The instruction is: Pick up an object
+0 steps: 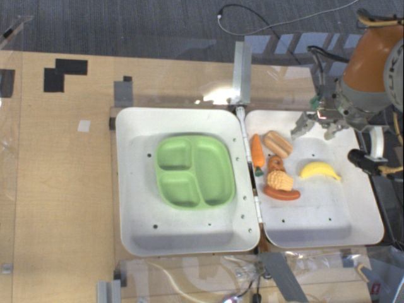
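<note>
Bench: pale wooden top (57, 188), two shallow white plastic bins side by side.

Left bin (136, 226): holds a light green plastic tray with three compartments (192, 171), roughly centred on the floor, lying flat.

Right bin (328, 232): near half of the floor is bare. Toy food is clustered toward the left wall and the middle.
- Red sausage-shaped toy (281, 194) lies nearest, flat on the floor.
- Yellow corn-cob toy (279, 180) sits just behind it, touching or overlapping it.
- Small red-brown rounded toy (276, 164) just behind the corn; too small to identify.
- Yellow plastic banana (320, 170) lies to the right of the cluster, apart from it, curved side up.
- Orange carrot toy with green tip (257, 152) lies along the left wall, lengthwise.
- Tan hot-dog bun toy (278, 144) sits beside the carrot, angled, toward the far-left part of the bin.

Two-finger gripper (317, 126): above the far edge of the right bin, fingers (301, 127) spread apart with nothing between them. It stands behind the banana and right of the bun, clear of both. The grey arm with orange band (371, 62) rises behind it at the right.
</note>
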You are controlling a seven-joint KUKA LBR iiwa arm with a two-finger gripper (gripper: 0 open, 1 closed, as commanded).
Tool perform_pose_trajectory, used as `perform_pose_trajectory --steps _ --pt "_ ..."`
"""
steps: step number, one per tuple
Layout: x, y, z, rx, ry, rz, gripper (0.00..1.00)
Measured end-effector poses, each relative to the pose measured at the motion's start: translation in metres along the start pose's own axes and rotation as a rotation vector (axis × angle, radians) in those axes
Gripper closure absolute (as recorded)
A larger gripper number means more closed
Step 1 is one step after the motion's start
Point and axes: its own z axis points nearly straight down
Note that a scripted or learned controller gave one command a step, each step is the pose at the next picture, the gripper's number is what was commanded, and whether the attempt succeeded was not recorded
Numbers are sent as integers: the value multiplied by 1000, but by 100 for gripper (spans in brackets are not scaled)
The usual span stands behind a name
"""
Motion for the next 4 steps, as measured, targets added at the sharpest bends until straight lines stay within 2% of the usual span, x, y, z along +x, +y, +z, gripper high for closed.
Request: perform_pose_trajectory --steps 1,2,3,4 --pt "-77 -27 86 1 -1 30 0" --pt "-72 -73 104 -7 -1 89 0" --pt "-70 -70 92 -14 0 89 100" --pt "-53 -33 -57 -2 -2 151 100"
